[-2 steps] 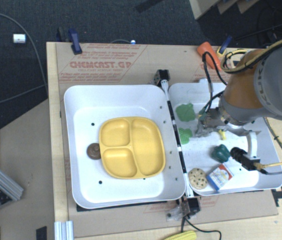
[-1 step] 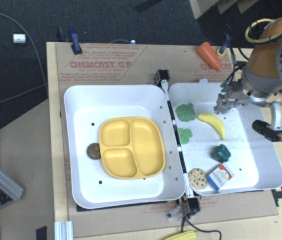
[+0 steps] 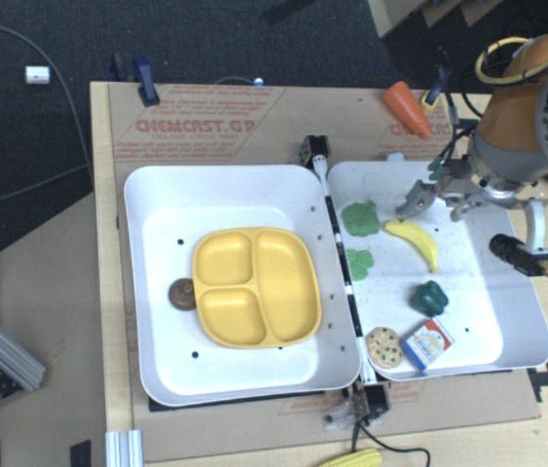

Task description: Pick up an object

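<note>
A yellow tray (image 3: 254,288) is seen in the left bin (image 3: 147,202); the banana (image 3: 418,239) lies in the right bin (image 3: 507,339). The gripper (image 3: 439,200) is poised just above it, spread and empty. The approach is judged underway; a descent around the banana is needed next.

Even, fairly bright overhead light falls across the scene. The white bins (image 3: 147,261) look slightly washed out, with soft, short shadows. Focus is modest throughout; the dark floor in the upper left loses detail.
</note>
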`<state>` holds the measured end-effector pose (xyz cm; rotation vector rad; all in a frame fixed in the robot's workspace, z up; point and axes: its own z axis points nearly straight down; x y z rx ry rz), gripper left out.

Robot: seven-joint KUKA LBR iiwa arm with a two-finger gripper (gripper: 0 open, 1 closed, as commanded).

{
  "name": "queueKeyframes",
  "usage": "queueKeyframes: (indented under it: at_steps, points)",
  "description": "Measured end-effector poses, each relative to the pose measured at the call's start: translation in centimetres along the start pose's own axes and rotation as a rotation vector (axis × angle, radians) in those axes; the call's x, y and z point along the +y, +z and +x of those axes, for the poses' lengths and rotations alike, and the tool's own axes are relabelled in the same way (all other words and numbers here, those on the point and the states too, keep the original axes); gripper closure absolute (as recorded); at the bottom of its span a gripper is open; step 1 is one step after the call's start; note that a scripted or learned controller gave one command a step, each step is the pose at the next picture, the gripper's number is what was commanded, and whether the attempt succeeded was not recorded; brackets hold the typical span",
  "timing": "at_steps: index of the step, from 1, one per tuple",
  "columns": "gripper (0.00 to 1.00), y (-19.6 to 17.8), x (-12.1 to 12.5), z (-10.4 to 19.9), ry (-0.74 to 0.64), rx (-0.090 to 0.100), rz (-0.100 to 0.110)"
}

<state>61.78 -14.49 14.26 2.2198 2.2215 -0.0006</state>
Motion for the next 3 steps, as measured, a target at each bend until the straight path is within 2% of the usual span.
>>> queueKeyframes:
  at_steps: [1, 2, 3]
  points:
    - [0.0, 5.9, -0.6, -0.3, 0.0, 0.001, 0.004]
    - [1.0, 4.8, -0.5, -0.3, 0.0, -0.001, 0.0]
    - [1.0, -4.3, -5.1, 8.1, -0.002, 0.003, -0.001]
